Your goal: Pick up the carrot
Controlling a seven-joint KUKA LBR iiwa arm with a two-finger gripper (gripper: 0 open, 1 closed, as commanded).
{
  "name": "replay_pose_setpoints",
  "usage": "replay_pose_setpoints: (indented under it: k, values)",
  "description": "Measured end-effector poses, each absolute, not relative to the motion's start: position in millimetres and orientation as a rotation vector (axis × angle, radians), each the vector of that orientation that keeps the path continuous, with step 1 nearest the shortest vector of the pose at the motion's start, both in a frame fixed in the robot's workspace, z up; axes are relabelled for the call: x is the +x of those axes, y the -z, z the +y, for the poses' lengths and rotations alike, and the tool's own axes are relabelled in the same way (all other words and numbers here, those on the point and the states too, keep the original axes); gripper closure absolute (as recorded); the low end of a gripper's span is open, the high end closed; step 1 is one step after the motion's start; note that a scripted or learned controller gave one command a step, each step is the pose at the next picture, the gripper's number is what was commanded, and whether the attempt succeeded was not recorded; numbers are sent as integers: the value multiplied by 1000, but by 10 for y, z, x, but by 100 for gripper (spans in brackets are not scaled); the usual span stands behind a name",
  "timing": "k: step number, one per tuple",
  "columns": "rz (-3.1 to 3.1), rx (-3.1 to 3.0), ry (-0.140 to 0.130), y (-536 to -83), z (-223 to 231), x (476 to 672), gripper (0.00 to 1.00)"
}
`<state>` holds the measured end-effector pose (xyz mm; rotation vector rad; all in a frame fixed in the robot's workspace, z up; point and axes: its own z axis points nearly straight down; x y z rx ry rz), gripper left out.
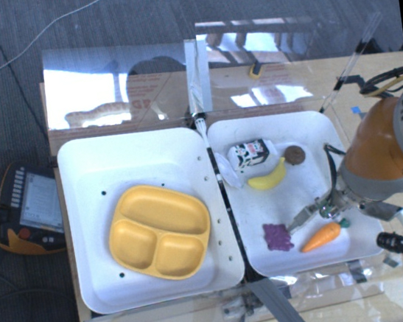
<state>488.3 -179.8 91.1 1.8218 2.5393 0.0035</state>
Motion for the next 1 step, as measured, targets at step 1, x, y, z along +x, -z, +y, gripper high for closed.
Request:
replay_pose_setpoints:
  k: [1]
  values:
    - [2527, 1863, -23, -913, -2121, 4911, 0]
